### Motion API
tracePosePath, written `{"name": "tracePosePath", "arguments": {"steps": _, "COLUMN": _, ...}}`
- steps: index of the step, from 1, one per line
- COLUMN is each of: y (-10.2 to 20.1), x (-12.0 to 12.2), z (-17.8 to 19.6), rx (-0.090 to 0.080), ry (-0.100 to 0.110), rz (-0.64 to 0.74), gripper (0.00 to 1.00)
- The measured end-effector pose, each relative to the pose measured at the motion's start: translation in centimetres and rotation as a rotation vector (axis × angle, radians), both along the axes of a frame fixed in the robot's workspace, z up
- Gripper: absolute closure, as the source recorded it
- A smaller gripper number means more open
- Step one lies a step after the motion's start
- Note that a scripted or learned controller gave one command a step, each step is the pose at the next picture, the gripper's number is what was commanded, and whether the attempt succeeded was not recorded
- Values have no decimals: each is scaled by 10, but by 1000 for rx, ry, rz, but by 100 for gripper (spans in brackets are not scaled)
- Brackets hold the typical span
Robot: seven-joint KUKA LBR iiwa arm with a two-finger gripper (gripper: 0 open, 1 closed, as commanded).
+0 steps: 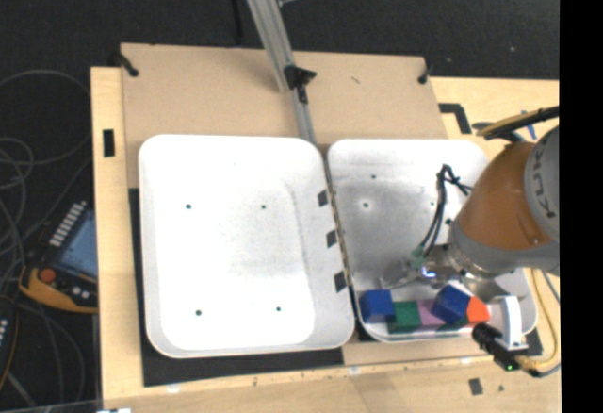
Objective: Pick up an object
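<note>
arm [504,213]: cut at right | hides right bin [377,175] corner, end effector fingers

You look down on a pale wooden bench [108,241] that stands on a dark, black floor [57,6]. On the bench lies a brown board [217,90], its far corners held by small black clips. A grey metal rail [268,20] runs from the top of the view down to the board's middle, ending in a black bracket. At the bench's left edge you see loose black cables [28,147] coiled on the floor. Near its left near corner rests a handheld pendant [61,256] with a blue screen and an orange-yellow grip. Light falls evenly from above, with soft shadows along the bench's near edge.
</note>
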State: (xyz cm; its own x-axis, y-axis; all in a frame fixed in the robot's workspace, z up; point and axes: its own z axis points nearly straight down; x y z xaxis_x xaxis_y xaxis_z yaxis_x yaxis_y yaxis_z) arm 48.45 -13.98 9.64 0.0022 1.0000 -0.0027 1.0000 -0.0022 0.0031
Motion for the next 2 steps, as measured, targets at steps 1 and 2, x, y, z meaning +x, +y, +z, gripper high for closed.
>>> {"name": "tracePosePath", "arguments": {"steps": 1, "y": 0, "x": 0, "z": 1, "rx": 2, "ry": -1, "rz": -2, "gripper": 0}}
{"name": "tracePosePath", "arguments": {"steps": 2, "y": 0, "x": 0, "z": 1, "rx": 2, "ry": -1, "rz": -3, "gripper": 0}}
